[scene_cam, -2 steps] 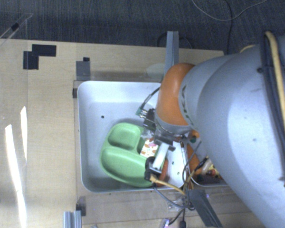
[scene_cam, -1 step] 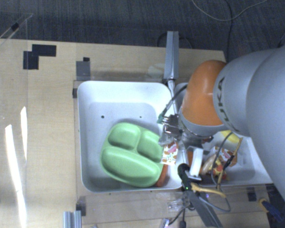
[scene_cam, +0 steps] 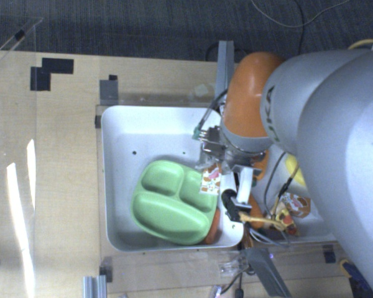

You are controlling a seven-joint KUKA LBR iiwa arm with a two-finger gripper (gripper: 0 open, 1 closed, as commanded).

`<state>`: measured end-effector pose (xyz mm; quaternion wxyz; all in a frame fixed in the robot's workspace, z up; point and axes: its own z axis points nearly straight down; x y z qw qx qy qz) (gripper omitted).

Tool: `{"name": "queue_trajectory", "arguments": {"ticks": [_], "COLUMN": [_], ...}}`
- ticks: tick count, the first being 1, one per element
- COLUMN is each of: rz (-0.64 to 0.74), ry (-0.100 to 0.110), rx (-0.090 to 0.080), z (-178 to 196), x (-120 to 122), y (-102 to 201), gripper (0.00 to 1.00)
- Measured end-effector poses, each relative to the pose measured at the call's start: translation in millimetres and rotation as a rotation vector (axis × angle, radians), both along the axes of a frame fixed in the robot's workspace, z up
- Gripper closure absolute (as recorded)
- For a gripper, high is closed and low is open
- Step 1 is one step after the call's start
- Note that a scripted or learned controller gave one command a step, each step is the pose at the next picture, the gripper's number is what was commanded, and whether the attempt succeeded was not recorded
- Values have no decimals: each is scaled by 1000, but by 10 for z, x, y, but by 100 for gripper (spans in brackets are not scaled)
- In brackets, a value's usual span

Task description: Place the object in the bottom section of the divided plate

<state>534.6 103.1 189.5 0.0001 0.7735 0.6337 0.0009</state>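
The small printed object [scene_cam: 210,182] – white with red and yellow markings – sits at the right-hand rim of the green divided plate [scene_cam: 171,203], over the edge of the plate's upper-right section and directly beneath the gripper [scene_cam: 216,169]. It touches or nearly touches the gripper's tip, but the view does not settle whether it is pinched or merely lying against the rim, and whether the gripper is spread or pressed together cannot be told from this angle. The object is not in the plate's bottom section, the large lobe towards the lower edge of the view.

The plate lies in the left bin [scene_cam: 124,141], in its lower right part, turned somewhat askew, with two smaller sections above and the larger one below. A brownish-orange thing [scene_cam: 212,227] peeks out from under the plate's lower right edge, close to the bin's corner.

The arm [scene_cam: 323,123] comes in from the right and covers much of the right bin [scene_cam: 306,227], its orange band [scene_cam: 252,98] standing over the wall between the two bins. In the right bin a yellow thing [scene_cam: 294,168] shows beside the arm, with a printed packet [scene_cam: 293,205] below it and a thin orange piece [scene_cam: 261,220] near the front rim.

The bins rest on a pale wooden bench [scene_cam: 50,185] marked with black tape [scene_cam: 50,70] – beyond it, a thin cable [scene_cam: 286,11] loops across dark floor.
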Motion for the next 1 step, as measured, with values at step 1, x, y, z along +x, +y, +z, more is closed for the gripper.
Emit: {"name": "queue_trajectory", "arguments": {"ticks": [1], "rz": [0], "ry": [0], "rx": [0], "z": [3], "x": [1], "y": [1], "gripper": [0]}}
